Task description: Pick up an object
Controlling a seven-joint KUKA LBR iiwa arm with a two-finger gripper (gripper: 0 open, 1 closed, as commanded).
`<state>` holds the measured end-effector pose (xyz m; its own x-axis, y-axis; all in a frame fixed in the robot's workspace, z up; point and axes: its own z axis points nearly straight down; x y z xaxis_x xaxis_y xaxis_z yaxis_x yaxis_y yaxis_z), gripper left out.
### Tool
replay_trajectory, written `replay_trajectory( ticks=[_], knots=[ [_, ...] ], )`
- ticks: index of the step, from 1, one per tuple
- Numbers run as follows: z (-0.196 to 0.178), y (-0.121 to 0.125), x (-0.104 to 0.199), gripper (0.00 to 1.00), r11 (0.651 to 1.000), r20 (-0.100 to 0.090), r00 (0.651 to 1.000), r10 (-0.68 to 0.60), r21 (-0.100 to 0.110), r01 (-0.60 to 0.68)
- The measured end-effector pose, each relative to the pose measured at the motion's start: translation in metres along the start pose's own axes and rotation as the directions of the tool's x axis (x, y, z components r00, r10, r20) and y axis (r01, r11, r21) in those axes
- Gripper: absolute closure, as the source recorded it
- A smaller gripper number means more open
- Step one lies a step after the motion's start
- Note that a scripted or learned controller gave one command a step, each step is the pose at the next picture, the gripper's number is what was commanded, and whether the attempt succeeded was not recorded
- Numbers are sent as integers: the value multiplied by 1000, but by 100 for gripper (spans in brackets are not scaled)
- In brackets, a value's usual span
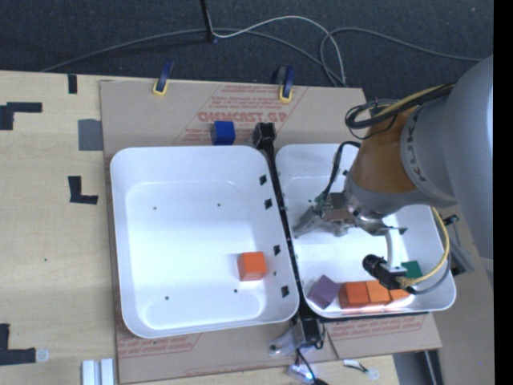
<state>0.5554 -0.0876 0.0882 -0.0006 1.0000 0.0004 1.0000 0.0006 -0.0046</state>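
Right white plastic bin (300, 163): small purple cube (323, 291), two orange blocks (365, 294) and a green block (410, 269) along its near wall. Left white bin (128, 167): one orange cube (252, 265). Tool (309, 221): grip state untellable, nothing visibly held. You'd best centre over the purple cube before descending.
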Motion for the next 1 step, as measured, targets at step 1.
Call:
replay_trajectory(
  ticks=[1],
  knots=[
    [-12, 1, 0, 100, 1000, 0, 1000, -1, -4, 1]
  ],
)
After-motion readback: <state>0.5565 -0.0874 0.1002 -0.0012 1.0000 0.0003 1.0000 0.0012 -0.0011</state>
